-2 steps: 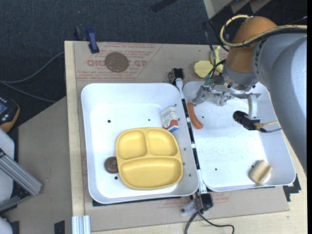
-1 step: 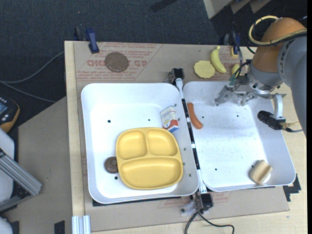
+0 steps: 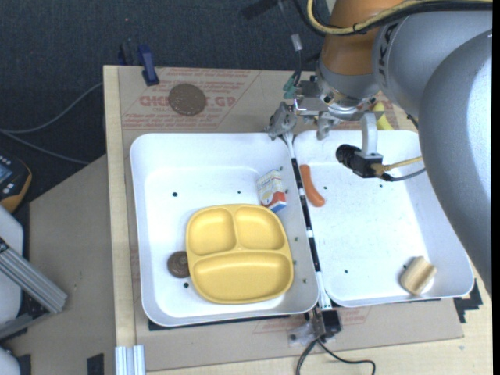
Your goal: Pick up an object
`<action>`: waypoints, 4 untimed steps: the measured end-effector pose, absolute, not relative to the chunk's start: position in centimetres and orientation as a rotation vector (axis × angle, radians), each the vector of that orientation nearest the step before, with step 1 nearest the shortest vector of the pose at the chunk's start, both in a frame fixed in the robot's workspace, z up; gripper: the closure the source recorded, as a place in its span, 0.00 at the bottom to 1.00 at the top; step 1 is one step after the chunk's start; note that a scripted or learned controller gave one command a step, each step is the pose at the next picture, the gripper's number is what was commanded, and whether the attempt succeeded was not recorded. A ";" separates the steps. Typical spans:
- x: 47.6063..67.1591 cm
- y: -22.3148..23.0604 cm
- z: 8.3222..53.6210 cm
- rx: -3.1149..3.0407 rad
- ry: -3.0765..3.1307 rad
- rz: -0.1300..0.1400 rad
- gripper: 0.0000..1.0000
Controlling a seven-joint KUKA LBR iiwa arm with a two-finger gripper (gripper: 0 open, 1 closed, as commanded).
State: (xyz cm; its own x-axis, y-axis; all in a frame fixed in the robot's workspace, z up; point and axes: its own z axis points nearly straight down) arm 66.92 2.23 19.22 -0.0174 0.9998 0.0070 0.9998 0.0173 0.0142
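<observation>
Gripper (image 3: 322, 123) positioned over the far end of the divide between the two bins, fingers spread apart, nothing between them; orange sausage-shaped item (image 3: 312, 186) lies just below it in the right bin (image 3: 367, 272); small carton (image 3: 272, 190) and yellow divided plate (image 3: 237, 252) sit lower-left in the left bin (image 3: 156, 209); tan block (image 3: 416, 275) well away, lower-right.

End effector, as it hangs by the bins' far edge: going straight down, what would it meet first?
Probably the white floor of the right bin near its far rim; the small orange sausage-shaped piece lies nearer the camera, though depth is unclear.
</observation>
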 end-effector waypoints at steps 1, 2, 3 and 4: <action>66.6 -5.5 18.5 2.225 2.212 0.000 0.00; 64.9 -9.9 8.0 2.232 2.221 -0.012 0.00; 66.7 -9.1 8.5 2.218 2.221 0.003 0.00; 66.7 -9.6 8.5 2.220 2.220 0.002 0.00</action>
State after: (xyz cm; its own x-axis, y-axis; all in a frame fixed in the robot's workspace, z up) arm 66.67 -9.56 8.49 -0.0001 1.0000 -0.0009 1.0000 0.0001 0.0024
